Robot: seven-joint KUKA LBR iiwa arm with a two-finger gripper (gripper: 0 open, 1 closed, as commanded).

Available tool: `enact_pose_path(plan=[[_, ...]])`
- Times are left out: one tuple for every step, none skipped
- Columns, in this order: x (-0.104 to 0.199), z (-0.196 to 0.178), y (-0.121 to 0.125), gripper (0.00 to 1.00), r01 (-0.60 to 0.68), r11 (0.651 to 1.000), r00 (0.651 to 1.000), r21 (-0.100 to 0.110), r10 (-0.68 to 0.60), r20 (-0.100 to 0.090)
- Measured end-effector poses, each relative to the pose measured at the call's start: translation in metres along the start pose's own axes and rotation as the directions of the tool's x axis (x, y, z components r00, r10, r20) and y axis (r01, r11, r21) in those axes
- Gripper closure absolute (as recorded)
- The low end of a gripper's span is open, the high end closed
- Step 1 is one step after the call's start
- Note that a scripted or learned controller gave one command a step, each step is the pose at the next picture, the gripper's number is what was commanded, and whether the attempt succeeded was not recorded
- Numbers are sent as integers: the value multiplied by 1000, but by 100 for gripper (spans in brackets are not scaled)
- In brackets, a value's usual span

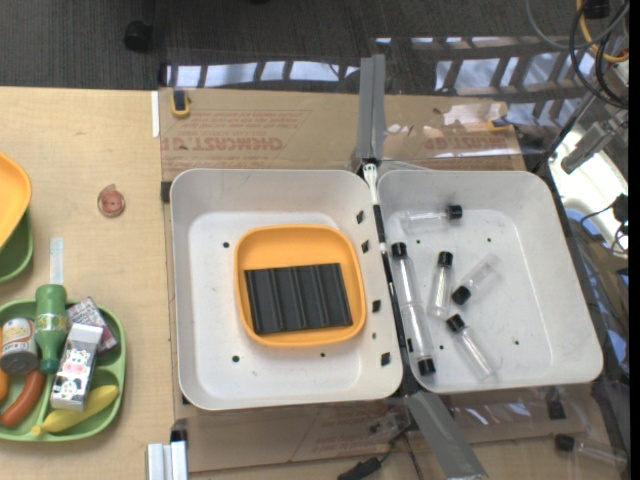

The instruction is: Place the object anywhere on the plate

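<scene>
While the orange plate [300, 240] lies in the left bin [205, 368], brown cardboard [260, 133] spreads beneath, dark carpet [300, 18] beyond.

A green tray [100, 408] of toy food sits left of the bins.

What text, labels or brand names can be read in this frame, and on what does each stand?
"CHEMCAST": red print on the cardboard sheet behind the bins, seen upside down; the smaller line by it is too blurred to read.
Can and small carton on the green plate: labels too small to read.
Tubes in the right bin: no legible marking.
</scene>
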State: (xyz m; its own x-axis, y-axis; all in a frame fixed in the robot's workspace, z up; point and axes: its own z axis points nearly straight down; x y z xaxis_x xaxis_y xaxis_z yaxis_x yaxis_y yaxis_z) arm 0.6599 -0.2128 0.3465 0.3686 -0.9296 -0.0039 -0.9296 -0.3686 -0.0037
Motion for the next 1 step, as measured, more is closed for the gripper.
enact_pose_path(plan=[[-2,-47,-1,0,271,963,963,0,-271,1]])
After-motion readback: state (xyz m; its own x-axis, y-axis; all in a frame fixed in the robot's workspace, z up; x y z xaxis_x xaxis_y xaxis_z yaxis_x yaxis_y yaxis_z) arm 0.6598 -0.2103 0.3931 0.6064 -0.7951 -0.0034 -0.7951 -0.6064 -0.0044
